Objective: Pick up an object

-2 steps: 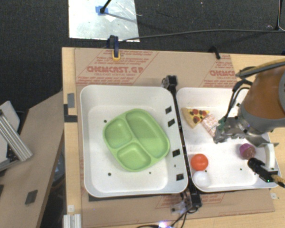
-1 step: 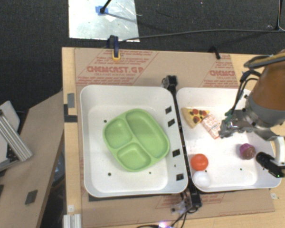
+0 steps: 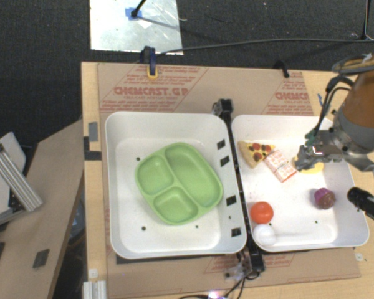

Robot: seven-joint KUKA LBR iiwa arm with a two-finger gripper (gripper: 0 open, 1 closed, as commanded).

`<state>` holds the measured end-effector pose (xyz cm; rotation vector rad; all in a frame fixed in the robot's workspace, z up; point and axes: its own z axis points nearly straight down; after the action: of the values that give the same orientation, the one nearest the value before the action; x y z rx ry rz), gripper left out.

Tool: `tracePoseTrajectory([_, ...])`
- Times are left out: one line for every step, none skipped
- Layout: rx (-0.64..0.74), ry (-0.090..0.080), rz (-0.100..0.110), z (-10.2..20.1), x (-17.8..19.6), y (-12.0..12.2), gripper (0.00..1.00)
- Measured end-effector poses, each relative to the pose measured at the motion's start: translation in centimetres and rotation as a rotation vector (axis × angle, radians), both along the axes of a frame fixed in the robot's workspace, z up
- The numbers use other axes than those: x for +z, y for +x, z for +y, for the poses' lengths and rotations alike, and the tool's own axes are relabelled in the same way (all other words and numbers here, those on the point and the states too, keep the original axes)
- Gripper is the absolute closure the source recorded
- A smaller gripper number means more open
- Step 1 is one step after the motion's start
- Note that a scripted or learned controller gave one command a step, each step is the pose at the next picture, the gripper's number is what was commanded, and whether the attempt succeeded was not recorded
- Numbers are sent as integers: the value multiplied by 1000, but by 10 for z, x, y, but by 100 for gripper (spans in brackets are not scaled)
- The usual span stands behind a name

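The counter [image 3: 193, 83] carries two shallow white bins side by side. The left bin [image 3: 121, 136] holds a green divided plate [image 3: 177, 182], lying flat with its long axis running from upper left to lower right.

The right bin [image 3: 349, 232] holds the loose things. A pizza-slice toy [image 3: 255, 152] lies near the bin's upper left, close to the divider between the bins, its narrow tip pointing down and to the right, its wide crust end toward the upper left. Just beside it, to the lower right, lies a small red-and-white packet [image 3: 279, 166], its long axis running from upper left to lower right; whether the two touch is hard to tell. An orange ball [image 3: 261, 212] sits near the bin's lower left, and a white ball [image 3: 264, 233] lies just below it at the front wall. A purple round thing [image 3: 324, 198] rests toward the right side, well apart from the others. A yellow thing [image 3: 313, 167] shows partly under the arm's end.

The arm [image 3: 364, 111] reaches in from the right, and the claw [image 3: 305, 161] is low over the bin, just right of the packet and at the yellow thing. I cannot tell how the claw is set, nor whether it has anything.
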<state>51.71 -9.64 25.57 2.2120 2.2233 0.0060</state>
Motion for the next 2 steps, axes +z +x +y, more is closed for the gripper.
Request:
tracePoseTrajectory([4,2,4,57,-4,3,100])
tracePoseTrajectory([5,2,3,115,-5,24,100])
